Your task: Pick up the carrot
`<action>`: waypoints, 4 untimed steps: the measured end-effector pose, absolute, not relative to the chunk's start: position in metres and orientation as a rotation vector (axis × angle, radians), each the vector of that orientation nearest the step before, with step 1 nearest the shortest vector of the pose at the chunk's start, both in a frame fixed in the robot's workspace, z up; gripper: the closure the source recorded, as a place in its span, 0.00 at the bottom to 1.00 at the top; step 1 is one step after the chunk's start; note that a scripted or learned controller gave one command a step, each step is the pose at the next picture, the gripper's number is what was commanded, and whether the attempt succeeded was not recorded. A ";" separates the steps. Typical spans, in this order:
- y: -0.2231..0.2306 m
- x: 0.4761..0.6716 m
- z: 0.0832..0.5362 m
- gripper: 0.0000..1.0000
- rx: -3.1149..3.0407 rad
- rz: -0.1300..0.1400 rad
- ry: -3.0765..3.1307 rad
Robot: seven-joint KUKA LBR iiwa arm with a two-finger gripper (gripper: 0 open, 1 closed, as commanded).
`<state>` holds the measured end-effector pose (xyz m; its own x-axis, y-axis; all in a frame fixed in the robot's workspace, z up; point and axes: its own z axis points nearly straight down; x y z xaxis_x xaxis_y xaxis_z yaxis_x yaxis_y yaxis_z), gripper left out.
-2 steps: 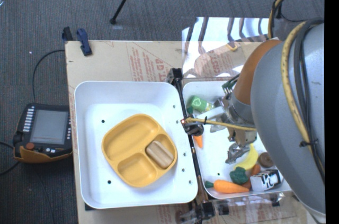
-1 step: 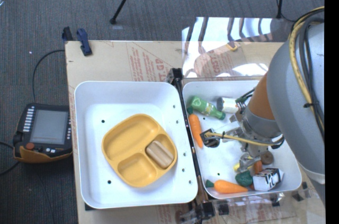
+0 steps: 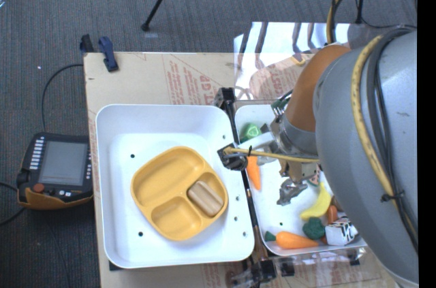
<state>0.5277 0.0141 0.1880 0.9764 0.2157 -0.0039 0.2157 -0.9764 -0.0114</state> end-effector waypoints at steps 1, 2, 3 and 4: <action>-0.010 0.478 0.185 0.00 -3.110 0.022 -0.385; -0.009 0.478 0.193 1.00 -3.101 0.039 -0.389; 0.013 0.474 0.185 1.00 -3.117 0.022 -0.317; 0.102 0.474 0.185 1.00 -3.110 0.019 -0.383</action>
